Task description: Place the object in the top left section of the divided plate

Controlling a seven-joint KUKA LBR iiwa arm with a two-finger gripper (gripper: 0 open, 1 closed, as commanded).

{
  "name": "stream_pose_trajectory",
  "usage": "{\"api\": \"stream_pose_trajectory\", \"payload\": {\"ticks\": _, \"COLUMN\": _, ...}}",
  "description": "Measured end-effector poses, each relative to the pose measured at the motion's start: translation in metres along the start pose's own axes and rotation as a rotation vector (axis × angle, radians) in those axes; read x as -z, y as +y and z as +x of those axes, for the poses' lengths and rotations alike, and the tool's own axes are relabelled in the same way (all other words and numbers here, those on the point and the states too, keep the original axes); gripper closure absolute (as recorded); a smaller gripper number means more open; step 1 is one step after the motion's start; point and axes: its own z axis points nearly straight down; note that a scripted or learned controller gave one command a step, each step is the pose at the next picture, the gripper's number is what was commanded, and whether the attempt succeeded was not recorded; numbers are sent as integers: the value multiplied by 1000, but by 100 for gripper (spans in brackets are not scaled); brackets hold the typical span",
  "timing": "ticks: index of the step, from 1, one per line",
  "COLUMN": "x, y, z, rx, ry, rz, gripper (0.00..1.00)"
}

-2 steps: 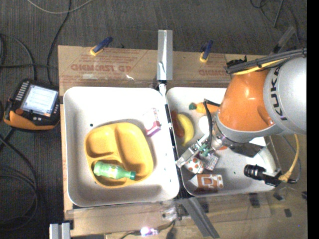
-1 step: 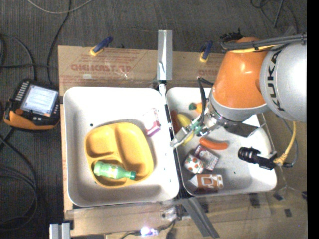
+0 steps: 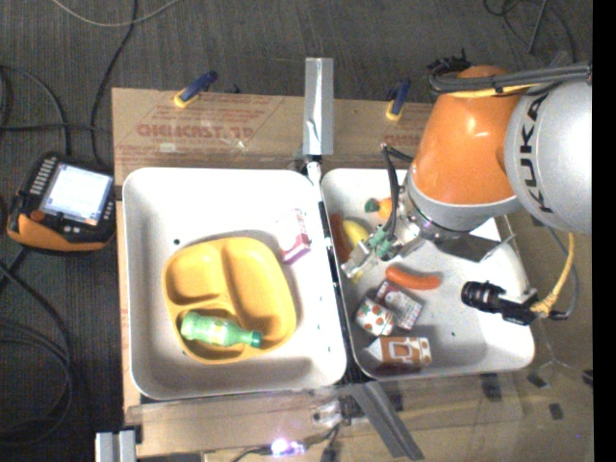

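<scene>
Green bottle (image 3: 219, 330) in yellow divided plate (image 3: 252, 275); pincer (image 3: 364, 254) state unclear, over right bin (image 3: 515, 349).

Floor (image 3: 58, 75): dark carpet, cables trailing at twelve o'clock.
Bench board (image 3: 207, 128): brown, clamped.
Pendant (image 3: 63, 203): nine o'clock, screen lit.

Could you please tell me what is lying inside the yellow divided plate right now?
A green bottle lies in the yellow divided plate, across its lower section. The other sections show bare yellow. Whatever is under the bottle is covered.
</scene>
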Motion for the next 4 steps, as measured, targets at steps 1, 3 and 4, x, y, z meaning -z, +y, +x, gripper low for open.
{"api": "stream_pose_trajectory", "payload": {"ticks": 1, "x": 0, "y": 0, "z": 0, "rx": 0, "ry": 0, "rz": 0, "gripper": 0}}
{"api": "stream_pose_trajectory", "payload": {"ticks": 3, "x": 8, "y": 1, "z": 1, "rx": 3, "ry": 2, "rz": 1, "gripper": 0}}
{"api": "stream_pose_trajectory", "payload": {"ticks": 4, "x": 16, "y": 2, "z": 3, "rx": 5, "ry": 3, "rz": 2, "gripper": 100}}
